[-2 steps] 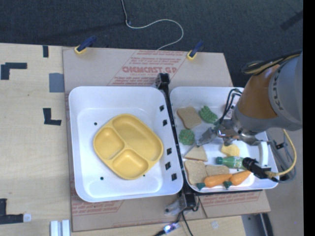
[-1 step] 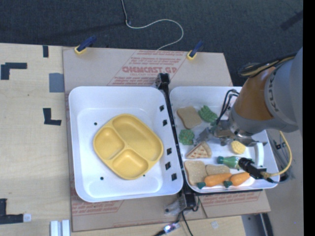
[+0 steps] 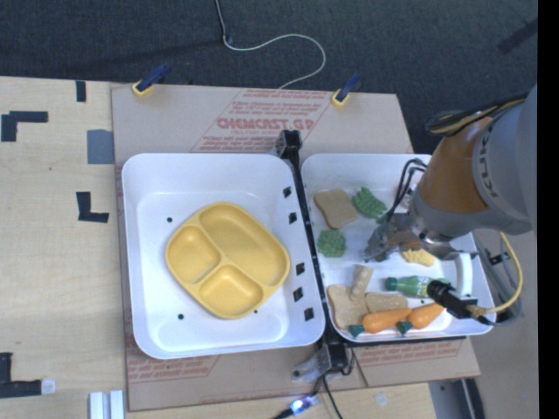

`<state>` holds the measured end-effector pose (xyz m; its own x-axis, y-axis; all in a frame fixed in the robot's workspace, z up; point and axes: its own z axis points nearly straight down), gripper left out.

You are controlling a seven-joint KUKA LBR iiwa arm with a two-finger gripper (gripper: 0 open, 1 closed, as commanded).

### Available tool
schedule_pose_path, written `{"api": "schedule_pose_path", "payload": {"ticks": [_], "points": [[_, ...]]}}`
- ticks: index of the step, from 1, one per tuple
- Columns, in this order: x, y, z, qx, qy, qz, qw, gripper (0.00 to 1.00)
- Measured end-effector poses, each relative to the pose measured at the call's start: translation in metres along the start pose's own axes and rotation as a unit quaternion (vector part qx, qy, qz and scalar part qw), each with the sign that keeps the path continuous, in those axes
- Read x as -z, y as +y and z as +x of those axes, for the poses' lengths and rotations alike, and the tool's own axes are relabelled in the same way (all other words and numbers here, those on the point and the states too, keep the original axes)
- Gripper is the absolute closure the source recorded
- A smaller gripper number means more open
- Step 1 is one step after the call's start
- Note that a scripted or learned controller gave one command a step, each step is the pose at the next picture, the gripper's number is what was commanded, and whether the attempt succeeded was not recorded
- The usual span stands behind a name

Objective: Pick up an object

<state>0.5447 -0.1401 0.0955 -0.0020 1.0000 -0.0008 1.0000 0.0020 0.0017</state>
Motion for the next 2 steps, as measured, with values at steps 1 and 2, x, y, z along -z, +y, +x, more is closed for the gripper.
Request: {"api": "schedule_pose_path", "payload": {"ticks": [1, 2], "points": [[0.062, -0.002, -0.001, 0.000, 0.000, 0.000, 1.0000, 1.00], [0.125, 0.001, 0.003, 0.000, 0.000, -0.002, 1.0000, 1.00]]}}
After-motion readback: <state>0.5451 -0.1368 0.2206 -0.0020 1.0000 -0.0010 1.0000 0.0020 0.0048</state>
